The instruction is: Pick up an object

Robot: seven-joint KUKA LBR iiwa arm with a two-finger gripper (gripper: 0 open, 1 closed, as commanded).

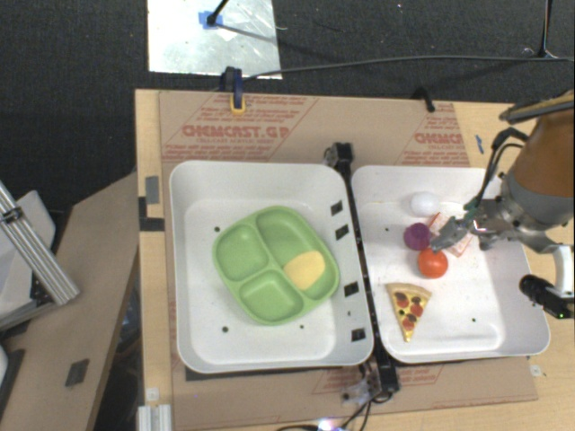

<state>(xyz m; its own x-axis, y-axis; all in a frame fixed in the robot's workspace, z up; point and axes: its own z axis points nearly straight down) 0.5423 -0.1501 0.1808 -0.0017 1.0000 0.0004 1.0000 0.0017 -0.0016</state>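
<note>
Right now my gripper hangs low in the right bin, right of centre in the frame, its tip just above the red tomato — likely my target. Whether it is open or closed, I cannot tell. Purple ball and white ball crowd close — little room.

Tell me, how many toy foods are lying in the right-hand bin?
4. A white ball sits at the back, a purple piece in front of it, a red tomato by the end effector, and a pizza slice nearest the front.
</note>
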